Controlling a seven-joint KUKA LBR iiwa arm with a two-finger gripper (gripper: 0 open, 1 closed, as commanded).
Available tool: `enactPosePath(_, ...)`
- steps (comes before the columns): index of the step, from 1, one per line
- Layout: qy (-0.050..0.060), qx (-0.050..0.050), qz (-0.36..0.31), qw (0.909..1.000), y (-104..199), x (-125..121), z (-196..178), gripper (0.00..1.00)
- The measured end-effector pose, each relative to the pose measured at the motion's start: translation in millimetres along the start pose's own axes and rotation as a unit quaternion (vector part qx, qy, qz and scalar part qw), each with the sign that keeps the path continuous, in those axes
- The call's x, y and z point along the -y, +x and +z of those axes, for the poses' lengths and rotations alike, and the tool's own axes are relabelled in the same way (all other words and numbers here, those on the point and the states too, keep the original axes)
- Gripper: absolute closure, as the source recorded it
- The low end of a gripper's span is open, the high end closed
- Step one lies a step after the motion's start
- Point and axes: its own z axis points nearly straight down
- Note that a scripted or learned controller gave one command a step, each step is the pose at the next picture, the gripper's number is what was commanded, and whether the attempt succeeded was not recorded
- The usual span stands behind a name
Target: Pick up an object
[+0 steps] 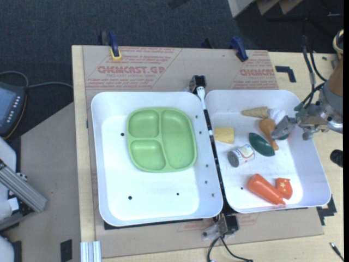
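Two white bins sit side by side on the tabletop (82,119), and the action is all in the right bin (311,168). The end effector (294,127) comes in from the right, low over that bin's far right part, one grey finger (282,129) angled down next to a brown-orange toy (267,129); whether it is spread or pressed together cannot be told from here, and nothing shows between its fingers. Just left of it lies a dark green leaf-shaped piece (261,144), with a tan cone-shaped piece (255,112) further back. A yellow cheese-like block (224,135) sits near the divider, a small grey can (241,155) on its side beside it. Nearer, an orange carrot (265,190) touches a red piece (284,187). The left bin (109,195) carries a green divided plate (162,140).
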Motion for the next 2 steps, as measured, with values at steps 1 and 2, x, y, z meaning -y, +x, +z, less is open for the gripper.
enactPosePath(1,-0.006,0.001,-0.002,1.0000,0,-3,-7,0.00)
enactPosePath(2,-0.003,0.000,-0.002,1.0000,11,2,47,0.00)
